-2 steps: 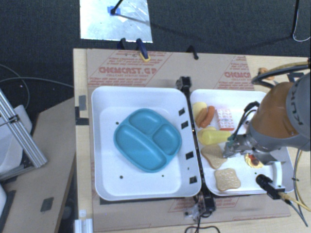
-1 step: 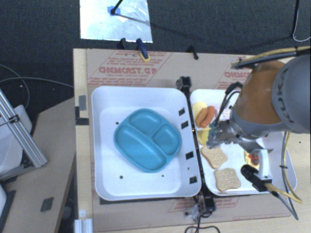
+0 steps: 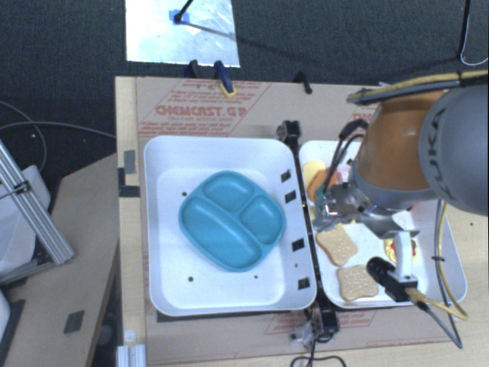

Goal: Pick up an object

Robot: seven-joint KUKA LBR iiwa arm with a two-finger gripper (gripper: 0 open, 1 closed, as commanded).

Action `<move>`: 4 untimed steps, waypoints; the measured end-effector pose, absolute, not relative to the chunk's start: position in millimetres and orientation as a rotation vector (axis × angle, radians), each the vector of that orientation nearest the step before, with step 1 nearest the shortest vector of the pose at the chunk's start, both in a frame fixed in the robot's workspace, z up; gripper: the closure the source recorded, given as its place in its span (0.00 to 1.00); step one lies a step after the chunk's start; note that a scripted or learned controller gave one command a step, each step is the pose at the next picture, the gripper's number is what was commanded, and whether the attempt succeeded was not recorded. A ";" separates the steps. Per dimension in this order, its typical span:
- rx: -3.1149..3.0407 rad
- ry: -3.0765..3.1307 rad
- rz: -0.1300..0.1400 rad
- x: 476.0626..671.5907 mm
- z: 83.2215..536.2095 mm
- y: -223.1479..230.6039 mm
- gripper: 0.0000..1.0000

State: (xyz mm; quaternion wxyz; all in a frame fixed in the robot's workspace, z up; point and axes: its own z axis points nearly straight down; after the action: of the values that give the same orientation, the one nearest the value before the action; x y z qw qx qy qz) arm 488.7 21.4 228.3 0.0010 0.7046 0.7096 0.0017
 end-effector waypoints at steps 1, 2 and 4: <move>2.209 2.235 0.006 486.5 245.8 90.6 1.00; 2.207 2.230 0.016 487.3 343.4 136.6 1.00; 2.199 2.240 0.006 488.1 359.5 133.6 1.00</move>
State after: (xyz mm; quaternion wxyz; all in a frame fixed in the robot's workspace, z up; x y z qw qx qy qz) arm 488.1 133.6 359.5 0.0014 0.7006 0.7136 0.0019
